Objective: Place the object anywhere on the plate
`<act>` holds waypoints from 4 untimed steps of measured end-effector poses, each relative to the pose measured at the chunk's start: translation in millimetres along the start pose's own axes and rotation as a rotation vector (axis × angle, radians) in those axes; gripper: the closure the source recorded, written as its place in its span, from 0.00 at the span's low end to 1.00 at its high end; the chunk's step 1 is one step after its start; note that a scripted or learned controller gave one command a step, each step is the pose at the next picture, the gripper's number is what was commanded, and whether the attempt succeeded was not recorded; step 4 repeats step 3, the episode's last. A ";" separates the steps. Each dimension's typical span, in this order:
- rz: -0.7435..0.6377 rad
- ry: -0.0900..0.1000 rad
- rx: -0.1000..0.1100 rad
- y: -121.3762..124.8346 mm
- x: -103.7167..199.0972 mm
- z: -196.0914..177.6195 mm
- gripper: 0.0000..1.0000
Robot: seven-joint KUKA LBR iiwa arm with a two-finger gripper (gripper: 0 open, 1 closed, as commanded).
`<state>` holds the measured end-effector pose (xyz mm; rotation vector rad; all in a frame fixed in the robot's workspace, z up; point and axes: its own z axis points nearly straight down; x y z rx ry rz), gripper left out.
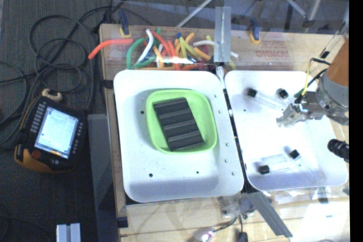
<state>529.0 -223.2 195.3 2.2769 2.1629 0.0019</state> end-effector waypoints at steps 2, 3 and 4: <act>0.003 -0.001 0.000 1.4 4.7 -26.3 0.00; -0.109 -0.002 0.001 61.1 10.1 -77.0 0.00; -0.109 -0.002 0.001 61.1 10.1 -77.0 0.00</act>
